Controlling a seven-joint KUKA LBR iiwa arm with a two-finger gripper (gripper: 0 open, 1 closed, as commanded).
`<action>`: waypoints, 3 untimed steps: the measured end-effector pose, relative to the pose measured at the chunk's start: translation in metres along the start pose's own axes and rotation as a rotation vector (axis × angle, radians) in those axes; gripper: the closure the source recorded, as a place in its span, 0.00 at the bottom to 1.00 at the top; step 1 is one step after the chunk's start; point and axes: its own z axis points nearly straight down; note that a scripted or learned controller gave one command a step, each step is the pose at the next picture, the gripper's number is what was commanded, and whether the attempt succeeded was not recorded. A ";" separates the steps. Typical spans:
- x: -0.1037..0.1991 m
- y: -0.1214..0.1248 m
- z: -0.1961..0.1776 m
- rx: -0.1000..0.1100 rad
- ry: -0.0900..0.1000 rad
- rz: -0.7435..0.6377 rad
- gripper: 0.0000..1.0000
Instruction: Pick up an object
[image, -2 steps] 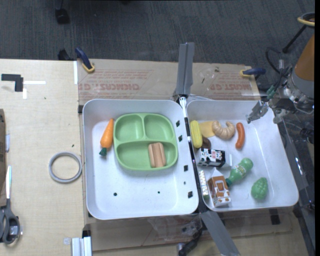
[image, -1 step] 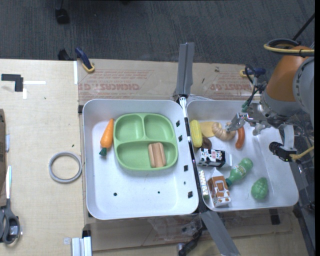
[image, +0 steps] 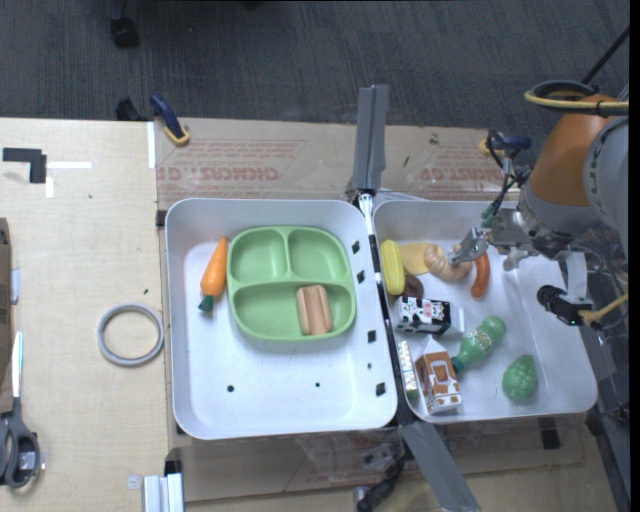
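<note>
The gripper (image: 482, 250) hangs over the right bin (image: 560, 400), near its far wall, and a small red-orange sausage (image: 481, 277) stands almost upright just under its fingertips, but I cannot tell if the fingers grip it or how wide they are. Just left of the gripper lie a beige piece (image: 432, 260) and a corn cob (image: 392, 266), and nearer to the camera are a milk carton (image: 424, 316), a green bottle (image: 478, 343), a lettuce (image: 519, 378) and an orange box (image: 438, 378). Far to its left, the left bin (image: 200, 390) holds a green plate (image: 262, 262) with a hot dog (image: 314, 309) in it, and a carrot (image: 213, 272) just beside the plate.
</note>
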 end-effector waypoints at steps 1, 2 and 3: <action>0.001 0.000 0.000 -0.001 -0.001 -0.050 0.00; -0.008 0.005 0.000 -0.003 0.004 -0.183 0.00; 0.006 -0.007 0.001 -0.001 0.002 -0.221 0.00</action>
